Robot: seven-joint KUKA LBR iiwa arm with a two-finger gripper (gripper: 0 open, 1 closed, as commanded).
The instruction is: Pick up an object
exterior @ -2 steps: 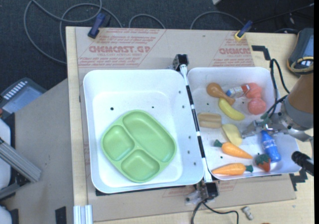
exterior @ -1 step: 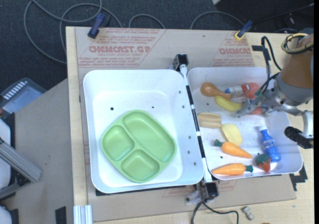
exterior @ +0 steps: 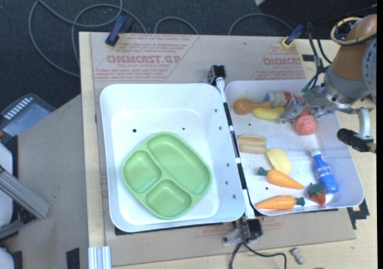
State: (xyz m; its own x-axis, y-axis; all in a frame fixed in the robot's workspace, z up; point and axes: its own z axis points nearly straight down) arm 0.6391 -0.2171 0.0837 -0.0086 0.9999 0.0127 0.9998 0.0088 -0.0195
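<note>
Two shallow white bins side by side on the cardboard-covered worktop point(exterior: 179, 52). Left white bin point(exterior: 119, 106) holds a light green three-compartment plastic plate point(exterior: 166, 174), lower centre of frame. Right white bin point(exterior: 347, 166) holds the toy food: orange-brown pear-like piece point(exterior: 244, 106) at upper left of the bin, yellow banana point(exterior: 268, 113) just beside it, round pink-red ball point(exterior: 306, 124) to their right, tan bread-like block point(exterior: 252, 143) mid-left, pale yellow potato-like lump point(exterior: 278, 159) below it, two orange carrots point(exterior: 282, 179) point(exterior: 277, 203) toward the lower edge, blue bottle point(exterior: 324, 174) at right, small red strawberry point(exterior: 316, 193) near the bottle's lower end. Grey arm with orange band point(exterior: 350, 58) enters from upper right; gripper point(exterior: 293, 110) sits low over the bin's upper part, between banana and pink-red ball. Cannot tell how the gripper is set.
</note>
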